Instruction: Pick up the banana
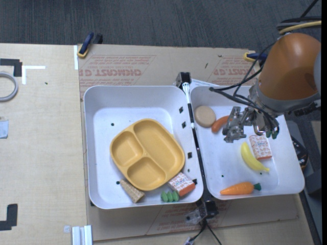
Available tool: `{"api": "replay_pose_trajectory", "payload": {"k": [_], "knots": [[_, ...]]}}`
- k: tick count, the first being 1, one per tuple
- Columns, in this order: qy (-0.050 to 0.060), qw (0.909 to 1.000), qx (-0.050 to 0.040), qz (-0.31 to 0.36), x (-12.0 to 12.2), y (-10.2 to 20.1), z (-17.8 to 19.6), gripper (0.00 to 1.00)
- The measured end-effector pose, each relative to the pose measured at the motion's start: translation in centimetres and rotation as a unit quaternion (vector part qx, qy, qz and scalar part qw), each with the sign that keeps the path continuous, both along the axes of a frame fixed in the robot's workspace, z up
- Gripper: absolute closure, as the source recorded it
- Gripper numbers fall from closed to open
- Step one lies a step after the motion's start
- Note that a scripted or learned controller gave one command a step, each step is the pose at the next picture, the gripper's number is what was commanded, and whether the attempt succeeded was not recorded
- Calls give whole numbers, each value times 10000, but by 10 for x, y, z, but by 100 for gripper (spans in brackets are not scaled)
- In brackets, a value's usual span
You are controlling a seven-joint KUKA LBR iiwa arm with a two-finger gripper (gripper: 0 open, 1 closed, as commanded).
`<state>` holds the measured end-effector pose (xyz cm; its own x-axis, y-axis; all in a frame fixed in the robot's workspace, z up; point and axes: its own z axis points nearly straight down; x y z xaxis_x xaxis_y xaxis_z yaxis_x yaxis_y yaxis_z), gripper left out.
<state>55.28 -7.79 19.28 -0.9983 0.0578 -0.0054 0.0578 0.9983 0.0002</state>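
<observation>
Gripper [235, 129], jaw state unreadable, hovers in right bin [219, 175]; banana [252, 158] lies just near-right of it, long axis slanting far-left to near-right.

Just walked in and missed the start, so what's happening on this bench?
A robot arm reaches in over the right bin, its gripper hovering just above and left of the banana. The banana lies on the bin floor with a small carton against it, not picked up yet. A carrot lies nearer the front.
</observation>
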Motion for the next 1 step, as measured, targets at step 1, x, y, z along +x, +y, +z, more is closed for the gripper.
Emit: {"api": "replay_pose_trajectory", "payload": {"k": [1], "knots": [[1,10000,0,-2,0,0,0,0]]}}
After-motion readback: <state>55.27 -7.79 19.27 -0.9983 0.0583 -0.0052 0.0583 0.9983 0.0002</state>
